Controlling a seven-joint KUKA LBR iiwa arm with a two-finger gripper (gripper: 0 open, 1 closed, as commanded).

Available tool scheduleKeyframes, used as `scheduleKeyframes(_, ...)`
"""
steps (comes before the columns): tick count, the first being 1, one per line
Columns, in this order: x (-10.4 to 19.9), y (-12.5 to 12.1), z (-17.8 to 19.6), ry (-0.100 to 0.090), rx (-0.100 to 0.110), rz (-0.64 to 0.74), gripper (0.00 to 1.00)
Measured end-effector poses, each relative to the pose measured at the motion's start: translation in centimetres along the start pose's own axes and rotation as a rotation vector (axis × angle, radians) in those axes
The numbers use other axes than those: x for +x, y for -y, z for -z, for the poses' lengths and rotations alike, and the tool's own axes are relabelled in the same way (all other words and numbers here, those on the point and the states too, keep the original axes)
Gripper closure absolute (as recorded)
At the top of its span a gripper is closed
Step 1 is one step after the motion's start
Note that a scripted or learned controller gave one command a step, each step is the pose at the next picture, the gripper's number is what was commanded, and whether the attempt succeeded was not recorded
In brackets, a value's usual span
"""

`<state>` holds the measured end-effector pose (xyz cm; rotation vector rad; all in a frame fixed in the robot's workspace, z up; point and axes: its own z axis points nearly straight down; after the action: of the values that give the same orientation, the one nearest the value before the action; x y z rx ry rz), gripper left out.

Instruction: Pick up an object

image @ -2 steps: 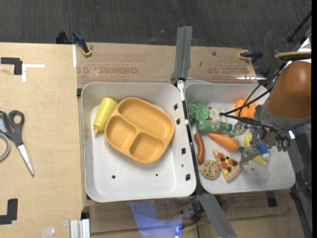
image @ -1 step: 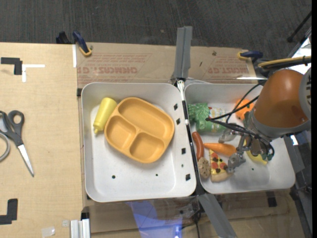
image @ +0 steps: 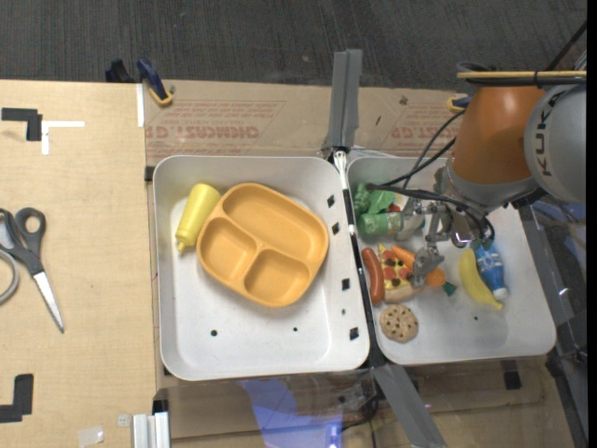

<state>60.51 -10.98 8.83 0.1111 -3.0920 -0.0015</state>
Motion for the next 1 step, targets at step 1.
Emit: scheduleKeyframes(1,10.27,-1.91,0.0,0.048,0.005,0.075,0.0)
